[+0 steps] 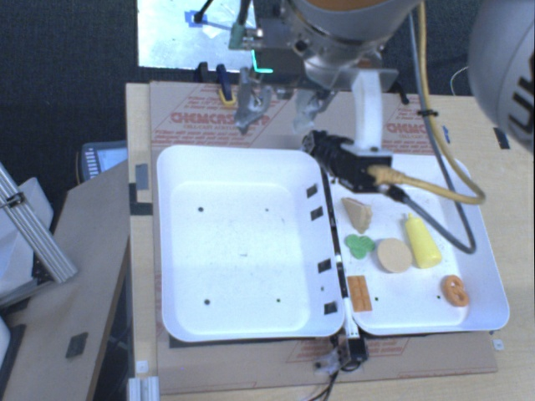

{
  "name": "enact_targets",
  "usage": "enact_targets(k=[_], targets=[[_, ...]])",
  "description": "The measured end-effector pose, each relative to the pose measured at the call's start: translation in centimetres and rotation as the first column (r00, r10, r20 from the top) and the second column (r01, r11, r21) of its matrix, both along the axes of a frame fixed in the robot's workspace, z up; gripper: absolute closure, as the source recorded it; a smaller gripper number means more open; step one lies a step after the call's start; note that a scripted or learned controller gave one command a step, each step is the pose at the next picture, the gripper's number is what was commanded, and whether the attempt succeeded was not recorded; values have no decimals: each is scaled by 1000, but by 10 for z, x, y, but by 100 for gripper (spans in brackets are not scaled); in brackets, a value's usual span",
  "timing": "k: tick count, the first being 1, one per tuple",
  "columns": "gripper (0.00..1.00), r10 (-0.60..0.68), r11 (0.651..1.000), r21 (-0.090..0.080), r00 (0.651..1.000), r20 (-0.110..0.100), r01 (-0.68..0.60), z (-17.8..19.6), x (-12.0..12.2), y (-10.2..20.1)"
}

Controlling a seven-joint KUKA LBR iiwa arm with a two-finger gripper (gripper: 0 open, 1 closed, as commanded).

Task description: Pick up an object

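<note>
The right bin (pixel 495 301) holds several small items: a tan wedge (pixel 359 214), a green piece (pixel 360 246), a round tan disc (pixel 394 256), a yellow bottle (pixel 422 241), an orange ring (pixel 454 291) and an orange block (pixel 359 293). My gripper (pixel 277 114) hangs high over the back edge of the left bin (pixel 165 192), well away from those items. Its two fingers (pixel 250 107) stand apart, open, with nothing between them.
A black cable fitting (pixel 347 167) and a yellow hose (pixel 443 192) trail from the wrist over the right bin's back. Cardboard (pixel 188 119) lies under both bins. A metal rail (pixel 33 232) leans at the left.
</note>
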State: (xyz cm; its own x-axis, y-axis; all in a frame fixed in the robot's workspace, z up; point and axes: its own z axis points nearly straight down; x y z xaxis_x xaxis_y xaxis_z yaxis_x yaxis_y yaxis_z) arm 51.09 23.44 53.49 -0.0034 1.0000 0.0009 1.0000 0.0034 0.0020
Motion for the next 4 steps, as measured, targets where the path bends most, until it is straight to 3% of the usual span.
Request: enact_targets(k=[1, 2, 3, 4], targets=[[100, 2, 1000, 2, 1000, 3, -2, 12, 0, 0], [0, 2, 1000, 1, 1000, 2, -2, 11, 0, 0], [100, 4, 1000, 3, 1000, 4, -4, 23, 0, 0], [0, 4, 1000, 3, 1000, 3, -4, 22, 0, 0]])
